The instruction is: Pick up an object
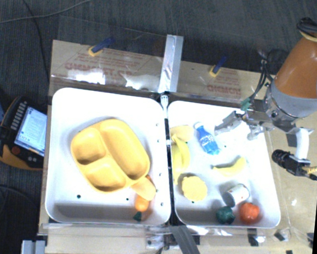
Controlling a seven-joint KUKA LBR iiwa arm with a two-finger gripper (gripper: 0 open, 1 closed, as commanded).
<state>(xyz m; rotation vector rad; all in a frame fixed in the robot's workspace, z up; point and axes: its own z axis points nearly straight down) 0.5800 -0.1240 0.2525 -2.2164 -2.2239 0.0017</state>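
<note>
Bright, even overhead light, white bins [55, 141] near overexposure, soft short shadows, slightly grainy, mild softness throughout.

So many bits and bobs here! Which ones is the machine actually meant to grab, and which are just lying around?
Things it might pick up:
blue bottle
banana
tomato
yellow disc
carrot
yellow divided tray

Just lying about:
handheld controller left of the bins
yellow clips on the back board
cables on the floor

No readable text: faint red print on the cardboard backing [105, 67], illegible.
</note>
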